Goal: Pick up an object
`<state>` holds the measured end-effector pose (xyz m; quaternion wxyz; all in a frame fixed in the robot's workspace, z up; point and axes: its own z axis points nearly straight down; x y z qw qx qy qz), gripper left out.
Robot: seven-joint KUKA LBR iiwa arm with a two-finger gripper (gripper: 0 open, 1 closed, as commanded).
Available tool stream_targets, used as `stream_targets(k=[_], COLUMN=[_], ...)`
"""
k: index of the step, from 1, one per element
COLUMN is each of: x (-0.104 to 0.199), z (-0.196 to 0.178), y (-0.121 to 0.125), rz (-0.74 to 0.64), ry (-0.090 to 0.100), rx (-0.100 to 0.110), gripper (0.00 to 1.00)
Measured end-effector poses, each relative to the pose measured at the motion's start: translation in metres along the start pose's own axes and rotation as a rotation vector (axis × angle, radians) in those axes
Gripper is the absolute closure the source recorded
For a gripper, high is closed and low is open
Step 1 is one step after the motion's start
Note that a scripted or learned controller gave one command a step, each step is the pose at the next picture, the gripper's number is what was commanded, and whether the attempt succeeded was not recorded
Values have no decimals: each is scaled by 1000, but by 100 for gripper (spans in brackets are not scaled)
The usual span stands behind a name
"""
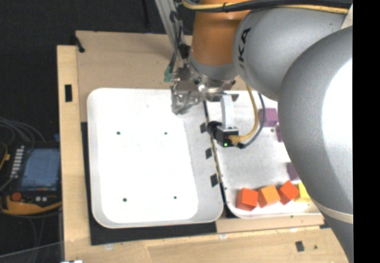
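Plywood of a pale tan colour forms the bench [119, 66], which stands against a black backdrop. Two shallow white bins sit on it side by side, separated by a dark divider strip carrying small black tabs.

Left bin [145, 158]: rounded corners, white floor with four small dark dots, nothing else visible on it.

Right bin [249, 167]: largely covered by the arm. Along its near edge lies a row of blocks: a red-orange block [247, 198], an orange block [269, 195] touching it, a second red-orange block [289, 191] tilted beside that, and a yellow piece [303, 190] partly hidden under the arm. A purple block [270, 116] lies further back, near the arm's edge; a second purple piece [292, 171] shows just at the arm's outline.

Arm [297, 78]: grey casing with an orange band above the wrist, entering from the right. The gripper [183, 101] hangs over the far right corner of the left bin, close to the divider. Its metal fingers point downward; whether they are apart or together cannot be told, and no object is visible between them. Yellow and black cables loop from the wrist to a small black unit with a green light [224, 135].

Room: at the left, off the bench, an orange-and-black handheld pendant with a blue screen [35, 176] rests among cables.
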<state>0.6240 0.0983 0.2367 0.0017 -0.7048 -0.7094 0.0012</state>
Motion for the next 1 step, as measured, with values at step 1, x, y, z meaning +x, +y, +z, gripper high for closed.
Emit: stream_targets(k=[1], x=[-3], z=[-1], y=[1], rz=[6], ry=[0], rx=[-2], gripper=[0])
